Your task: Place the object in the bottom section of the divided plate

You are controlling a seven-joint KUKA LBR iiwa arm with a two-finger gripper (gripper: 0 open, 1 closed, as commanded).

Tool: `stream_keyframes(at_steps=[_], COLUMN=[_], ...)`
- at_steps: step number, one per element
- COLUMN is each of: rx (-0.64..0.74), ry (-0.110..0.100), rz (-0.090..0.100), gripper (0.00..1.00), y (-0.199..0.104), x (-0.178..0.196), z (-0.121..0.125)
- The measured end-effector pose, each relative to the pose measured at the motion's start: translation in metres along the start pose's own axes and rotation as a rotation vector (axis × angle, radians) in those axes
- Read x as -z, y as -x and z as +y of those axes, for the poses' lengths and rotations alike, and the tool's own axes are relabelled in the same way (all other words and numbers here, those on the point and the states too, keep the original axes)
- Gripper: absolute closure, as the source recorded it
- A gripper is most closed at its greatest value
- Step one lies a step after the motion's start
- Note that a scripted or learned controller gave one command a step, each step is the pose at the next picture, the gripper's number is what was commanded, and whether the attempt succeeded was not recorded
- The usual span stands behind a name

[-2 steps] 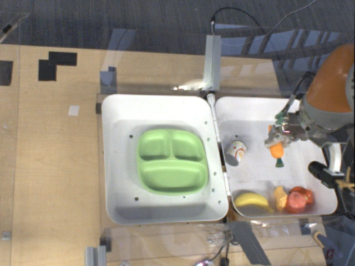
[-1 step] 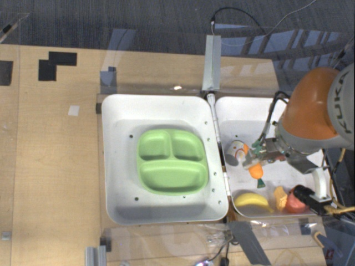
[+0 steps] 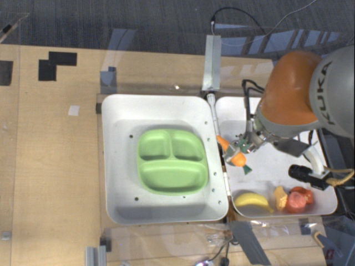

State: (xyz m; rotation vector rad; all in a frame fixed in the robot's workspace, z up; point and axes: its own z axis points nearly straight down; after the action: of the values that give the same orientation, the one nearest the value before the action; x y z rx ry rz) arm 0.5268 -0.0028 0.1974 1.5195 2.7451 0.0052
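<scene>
A green divided plate (image 3: 145,160) lies in the left bin (image 3: 119,148), its wide bottom section (image 3: 169,177) bare. My gripper (image 3: 234,149) hangs over the left edge of the right bin (image 3: 277,154), close to the wall between the bins. An orange toy carrot (image 3: 238,159) with a green tip sits between the fingers, orange showing on both sides of them. The gripper is shut on it, a short way right of the plate.
A banana (image 3: 252,201), a small yellow-orange piece (image 3: 280,196) and a red fruit (image 3: 299,199) lie along the right bin's front edge. The arm's orange band (image 3: 288,93) and grey body cover the bin's right part. A metal rail (image 3: 211,65) stands behind the bins.
</scene>
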Motion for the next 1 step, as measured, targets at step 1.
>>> stream_keyframes(at_steps=[1], rx=[0.305], ry=[0.001], rz=[0.001], gripper=[1.0], y=[-0.0866], x=[0.0058], z=[0.0083])
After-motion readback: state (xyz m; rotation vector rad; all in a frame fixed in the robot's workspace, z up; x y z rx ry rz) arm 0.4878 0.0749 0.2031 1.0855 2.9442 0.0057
